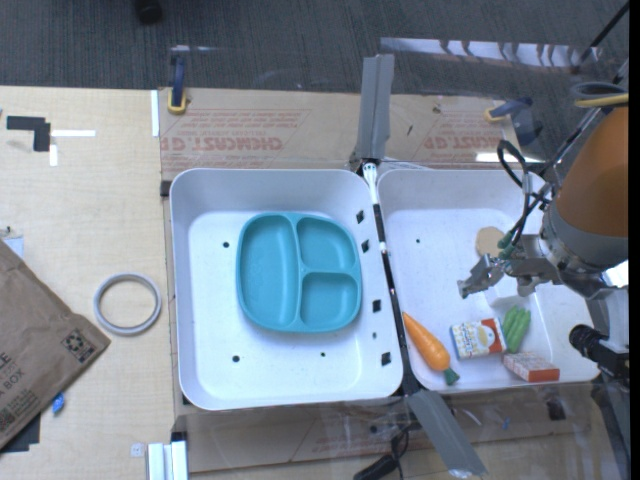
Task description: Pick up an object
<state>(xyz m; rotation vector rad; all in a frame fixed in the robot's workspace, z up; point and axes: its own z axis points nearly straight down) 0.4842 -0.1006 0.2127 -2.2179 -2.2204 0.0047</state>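
My gripper (477, 276) hangs over the middle of the right bin (440, 200), open with nothing between its fingers. Just behind it lies a tan round piece (489, 239). In front of it, toward the bin's near side, are an orange carrot (427, 342), a small white carton (474, 339), a green vegetable (516, 326) and a red and white box (531, 369). None of them touches the gripper.
A teal divided plate (299, 271) lies in the left bin (200, 268). A roll of tape (127, 301) and a cardboard box (30, 348) rest on the bench to the left. The grey arm with its orange band (600, 183) fills the right side above the bin.
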